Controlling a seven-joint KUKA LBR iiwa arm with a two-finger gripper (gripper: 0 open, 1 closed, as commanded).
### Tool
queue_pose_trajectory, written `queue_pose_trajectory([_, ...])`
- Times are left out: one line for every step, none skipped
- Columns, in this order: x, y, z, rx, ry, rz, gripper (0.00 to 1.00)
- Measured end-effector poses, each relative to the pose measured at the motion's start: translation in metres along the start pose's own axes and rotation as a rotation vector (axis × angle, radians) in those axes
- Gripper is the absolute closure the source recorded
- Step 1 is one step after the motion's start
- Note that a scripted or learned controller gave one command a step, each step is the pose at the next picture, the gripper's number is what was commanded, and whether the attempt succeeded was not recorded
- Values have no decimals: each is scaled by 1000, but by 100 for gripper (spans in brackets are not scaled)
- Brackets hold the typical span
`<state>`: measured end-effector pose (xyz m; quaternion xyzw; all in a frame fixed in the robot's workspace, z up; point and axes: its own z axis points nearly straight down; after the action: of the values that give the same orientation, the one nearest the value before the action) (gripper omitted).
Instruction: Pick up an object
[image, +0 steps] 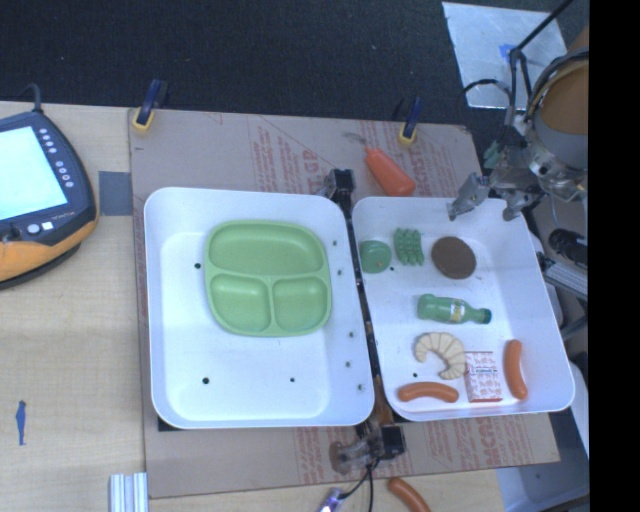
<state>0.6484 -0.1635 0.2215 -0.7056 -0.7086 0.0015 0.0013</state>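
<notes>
- The gripper (490, 198) is hovering over the far right corner of the right bin (535, 300), its two fingers spread apart with nothing between them.
- Nearest below and slightly left of it, a brown disc (454, 257) is lying flat on the bin floor; judged the easiest target, since it has free space around it.
- Further left of the disc, a green ridged piece (408, 246) and a green round piece (375, 256) are sitting just beside each other.
- Below the disc, a green bottle (453, 310) is lying on its side, apart from its neighbours.
- Further toward the near rim, a croissant (441, 351) is touching a small carton (483, 377); two sausages (428, 392) (515, 368) are flanking them. This cluster looks crowded for a clean descent.
- Beyond the bin wall, up and left of the gripper, an orange carrot (388, 172) is resting on the cardboard.
- Well to the left, the left bin (170, 330) is holding a green divided plate (268, 277).
- Advice: centre over the disc, align the fingers across its width, descend fully before closing.
</notes>
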Motion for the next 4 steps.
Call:
queue_pose_trajectory([-2, -65, 61, 2, -1, -1, 0])
queue_pose_trajectory([-20, -7, 131, 2, -1, -2, 0])
queue_pose_trajectory([44, -37, 119, 0, -1, -3, 0])
queue_pose_trajectory([18, 9, 126, -3, 0, 0, 0])
